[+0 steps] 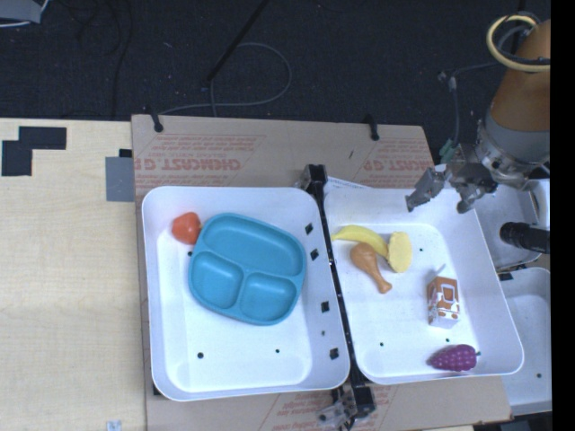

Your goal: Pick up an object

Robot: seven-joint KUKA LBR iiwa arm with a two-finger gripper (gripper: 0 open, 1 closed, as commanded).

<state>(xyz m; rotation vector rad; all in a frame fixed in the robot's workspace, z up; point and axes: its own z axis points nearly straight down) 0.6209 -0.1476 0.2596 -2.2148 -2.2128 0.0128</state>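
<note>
Two white bins sit side by side on the worktop [63, 268], and between them they hold seven things: five in the right bin [490, 268] and two in the left bin [171, 357]. The arm comes in from the right with its orange band uppermost and the wrist tipped down toward the far right corner of the right bin; the claw [442, 191] hangs there with its two dark fingers spread apart and nothing between them. Closest to the claw, a little to its left and nearer the camera, lie a yellow banana [358, 235] and a pale yellow slice-shaped piece [401, 251], touching each other, with a tan drumstick [370, 266] just beside them. Nearer the camera than the claw, almost straight down from it, stands a small orange-and-white carton [443, 301], and beyond that, at the bin's near edge, a purple bunch of grapes [455, 358]. Well to the claw's left, in the other bin, rests one blue tray [246, 268] with three compartments, and a red-orange tomato [186, 227] just beside its far left corner.
</note>
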